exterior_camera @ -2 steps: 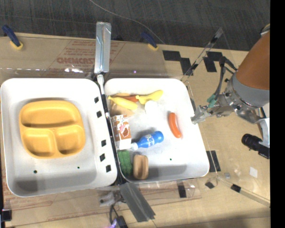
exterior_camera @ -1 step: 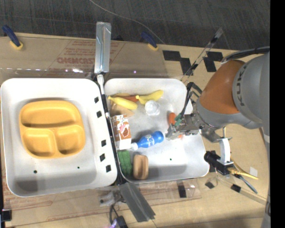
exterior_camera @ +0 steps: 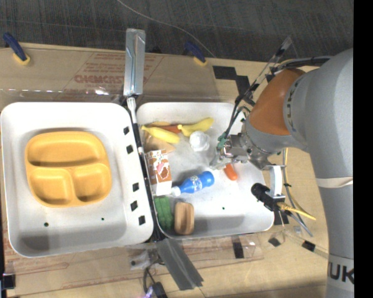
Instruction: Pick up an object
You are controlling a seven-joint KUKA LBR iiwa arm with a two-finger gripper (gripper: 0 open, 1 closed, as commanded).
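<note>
- The gripper (exterior_camera: 225, 156) hangs low in the right bin (exterior_camera: 248, 219); I cannot tell if it is open or closed.
- The blue bottle (exterior_camera: 196, 182) lies just beside it.
- A small orange thing (exterior_camera: 231, 173) is nearest.
- It looks like the reaching step; next it must squeeze and lift.

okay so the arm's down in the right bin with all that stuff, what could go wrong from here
1. The gripper sits low in the right bin between a small orange piece and a white round object; closing here might catch neither, or nudge one away.
2. The blue bottle lies on its side close by, so a brush from the arm could roll it.
3. Items crowd the bin's left side, so a grasp there might snag two.
</note>
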